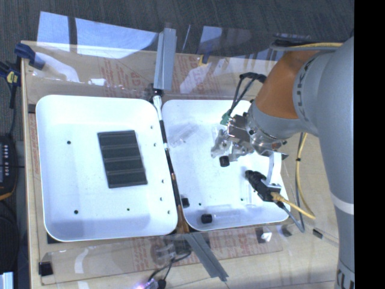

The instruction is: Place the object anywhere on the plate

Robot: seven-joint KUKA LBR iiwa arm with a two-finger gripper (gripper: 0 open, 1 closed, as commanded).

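Note:
The plate (122, 158) is a dark ribbed rectangle lying in the middle of the left bin (60, 119). A small black object (206, 219) rests near the front edge of the right bin (192, 161). My gripper (225, 150) hangs low over the middle of the right bin, well behind and slightly right of that object and far right of the plate. Nothing is visibly held in it.
Another tiny dark piece (184, 202) lies by the right bin's front left corner. A metal divider (163, 59) rises behind the gap between the bins. The arm's black cable fitting (262, 184) and yellow cable (298, 209) hang over the right bin's right side.

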